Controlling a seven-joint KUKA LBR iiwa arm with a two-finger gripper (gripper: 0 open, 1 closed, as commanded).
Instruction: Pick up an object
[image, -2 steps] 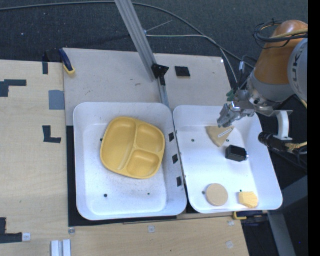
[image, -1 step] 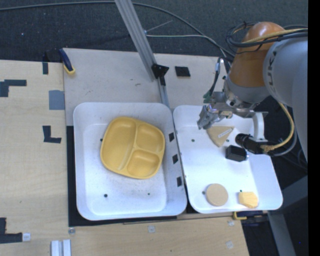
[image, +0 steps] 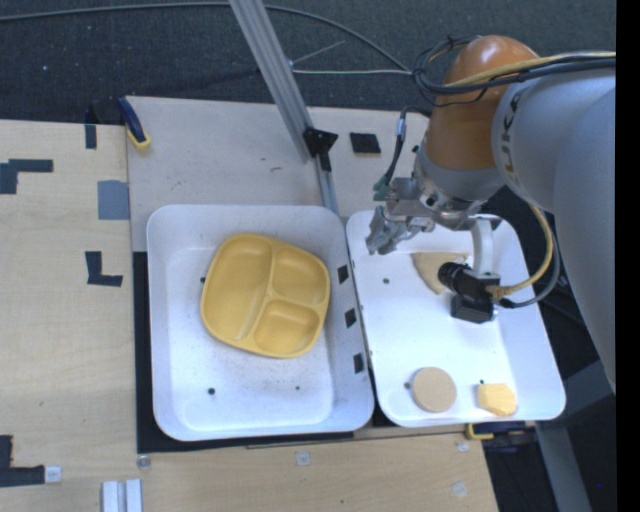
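Over in the left bin (image: 170, 300) a yellow divided plate (image: 265, 295) is seen lying flat; above the right bin (image: 520, 345) the gripper (image: 385, 238) is hung near the back-left corner, its finger state impossible to tell; a tan disc (image: 434, 389) and yellow block (image: 497, 399) are found along the front edge.

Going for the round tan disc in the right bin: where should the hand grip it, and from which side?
Judging from this view, come straight down and pinch the tan disc across its rim. It lies flat, apart from the yellow piece, though near the bin's front wall, so closing left-to-right seems safest.
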